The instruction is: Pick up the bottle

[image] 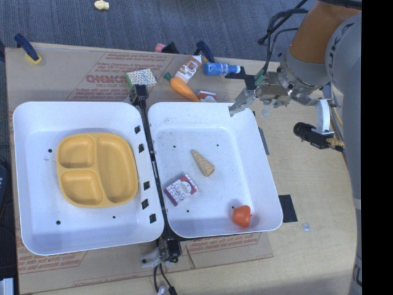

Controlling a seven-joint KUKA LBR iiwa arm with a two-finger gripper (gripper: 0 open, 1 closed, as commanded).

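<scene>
Blue bottle (221,69) lies on its side on the bench beyond the right bin (261,158), just left of the gripper (249,101), whose grip state cannot be told; likely light, rigid, slick plastic, best pinched mid-body.

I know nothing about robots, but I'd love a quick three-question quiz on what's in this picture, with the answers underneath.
1. True or false: the yellow three-compartment plastic tray lies in the left white bin.
2. Which lies in the right white bin? A) the blue plastic bottle B) the tan cone-shaped toy C) the orange toy carrot
3. Fill in: the red-and-orange round toy sits near the right bin's front-____ corner in the view.

Key: 1 true. 2 B; the bottle and carrot lie on the cardboard behind the bins, the bottle just left of the end effector. 3 right.
</scene>
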